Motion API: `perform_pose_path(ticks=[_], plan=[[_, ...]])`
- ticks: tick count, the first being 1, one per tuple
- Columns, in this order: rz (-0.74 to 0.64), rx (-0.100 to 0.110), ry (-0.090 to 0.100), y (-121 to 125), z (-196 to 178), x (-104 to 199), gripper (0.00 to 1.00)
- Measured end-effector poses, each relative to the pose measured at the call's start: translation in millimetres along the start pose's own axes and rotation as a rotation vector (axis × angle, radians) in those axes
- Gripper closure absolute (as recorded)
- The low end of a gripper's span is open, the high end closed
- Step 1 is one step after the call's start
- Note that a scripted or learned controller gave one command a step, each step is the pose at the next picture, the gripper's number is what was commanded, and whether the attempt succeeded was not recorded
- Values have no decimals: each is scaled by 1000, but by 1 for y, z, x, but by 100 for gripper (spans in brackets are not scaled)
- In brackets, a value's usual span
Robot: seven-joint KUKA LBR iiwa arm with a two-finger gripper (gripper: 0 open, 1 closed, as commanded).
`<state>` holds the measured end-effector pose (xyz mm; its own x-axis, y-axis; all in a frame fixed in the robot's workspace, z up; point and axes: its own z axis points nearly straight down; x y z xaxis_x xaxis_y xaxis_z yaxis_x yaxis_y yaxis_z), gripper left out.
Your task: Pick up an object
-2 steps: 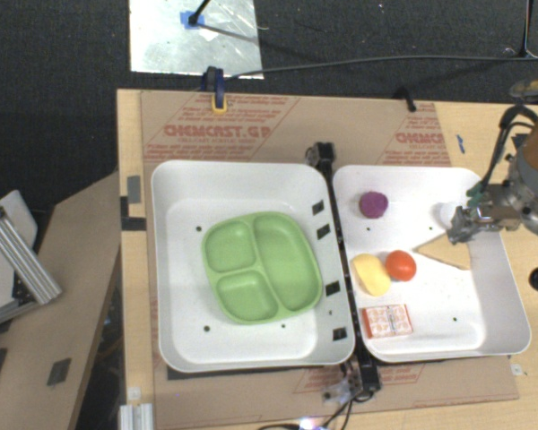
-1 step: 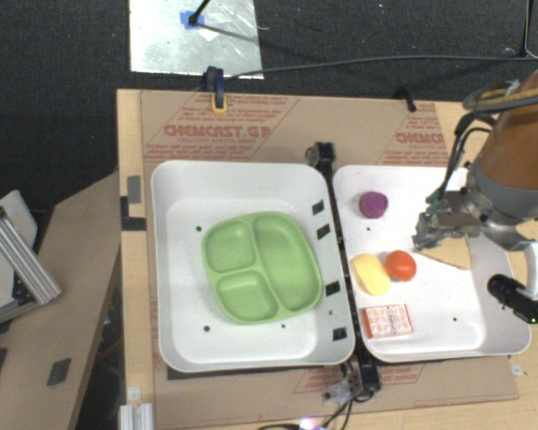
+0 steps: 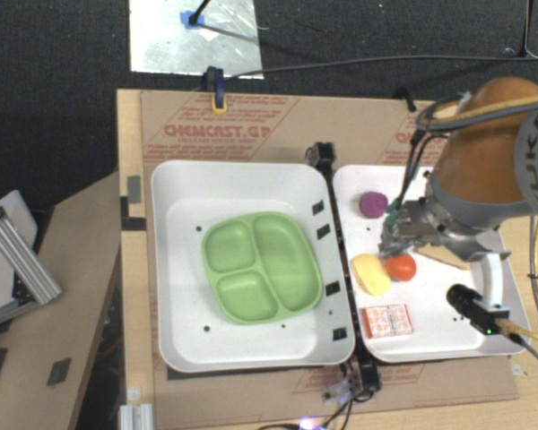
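Right white bin: gripper set over orange ball; finger state cannot be told. Ball judged light, smooth, rollable; best grasped across its middle.

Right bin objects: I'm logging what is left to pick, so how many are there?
4: purple ball at the back, yellow piece and orange-red ball mid-bin, red-patterned card box in front. The arm may hide more.

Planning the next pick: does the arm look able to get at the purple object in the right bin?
Probably yes. The purple object lies by itself near the far end of the right bin, nothing on top of it, and the hand hovers close beside it, above the orange ball and the yellow object.
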<state>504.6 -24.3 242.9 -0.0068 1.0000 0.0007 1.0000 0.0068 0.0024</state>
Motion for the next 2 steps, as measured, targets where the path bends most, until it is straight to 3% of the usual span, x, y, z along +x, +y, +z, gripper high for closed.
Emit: perform_pose_path(ticks=[2], plan=[[-3, 1, 1, 16, 17, 106, 100]])
